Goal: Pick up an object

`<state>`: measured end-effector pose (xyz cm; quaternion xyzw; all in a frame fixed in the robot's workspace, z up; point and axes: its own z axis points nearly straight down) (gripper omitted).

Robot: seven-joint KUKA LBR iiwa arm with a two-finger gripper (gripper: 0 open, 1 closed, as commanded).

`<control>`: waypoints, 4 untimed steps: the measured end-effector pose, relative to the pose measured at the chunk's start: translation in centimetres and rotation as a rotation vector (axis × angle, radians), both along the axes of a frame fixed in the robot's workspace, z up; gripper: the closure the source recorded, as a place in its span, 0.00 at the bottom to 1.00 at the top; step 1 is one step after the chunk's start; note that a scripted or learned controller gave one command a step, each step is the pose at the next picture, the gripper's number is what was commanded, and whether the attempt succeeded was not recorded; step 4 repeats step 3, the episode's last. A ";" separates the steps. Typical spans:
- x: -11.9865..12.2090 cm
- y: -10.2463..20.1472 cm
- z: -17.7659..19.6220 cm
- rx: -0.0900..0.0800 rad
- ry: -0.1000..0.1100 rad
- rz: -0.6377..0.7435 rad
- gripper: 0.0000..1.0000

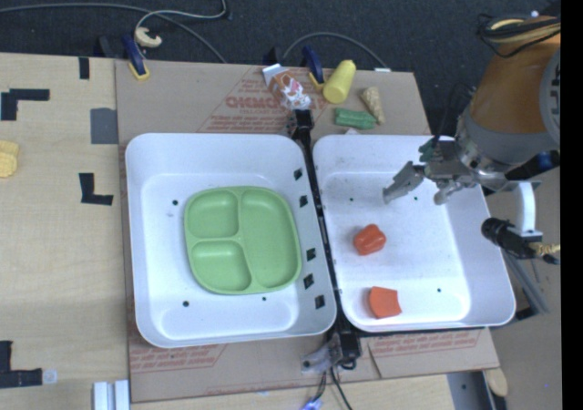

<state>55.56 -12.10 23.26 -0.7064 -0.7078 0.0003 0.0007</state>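
Arm: it reaches in from the right, its grey body and orange band hanging over the far right corner of the right bin (pixel 474 303), which puts the tool above the bin that holds the loose pieces.
Gripper: the gripper (pixel 421 188) hovers over the far part of the right bin with its two fingers spread wide, one pointing left and down, the other shorter beside it; nothing sits between them, so it holds nothing.
Nearest target: a red-orange rounded piece (pixel 369 240) lies on the bin floor near the middle, a little nearer and to the left of the open fingers, apart from them.
Second target: an orange block (pixel 383 302) rests close to the near wall of the same bin, further from the gripper, with free floor around it.
Left bin: the left bin (pixel 150 217) holds a green divided plate (pixel 241 240) lying flat in its middle; too broad and flat for an easy pinch, I'd judge.
Outside the bins: a yellow cylinder (pixel 340 80), a green piece (pixel 355 118) and a tan piece (pixel 373 104) lie on the cardboard beyond the far edge, out of play.
Stage: I judge this an approach, with the pick not yet made; the rounded piece looks the likeliest choice.
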 end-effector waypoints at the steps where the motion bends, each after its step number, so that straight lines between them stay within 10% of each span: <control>1: 0.1 0.4 -14.6 0.000 -0.004 0.000 0.00; 2: -4.8 0.4 -14.6 -0.002 -0.007 -0.002 0.00; 3: -4.7 0.4 -13.6 -0.003 -0.008 -0.002 1.00; 4: -4.7 0.4 -13.6 -0.003 -0.008 -0.002 1.00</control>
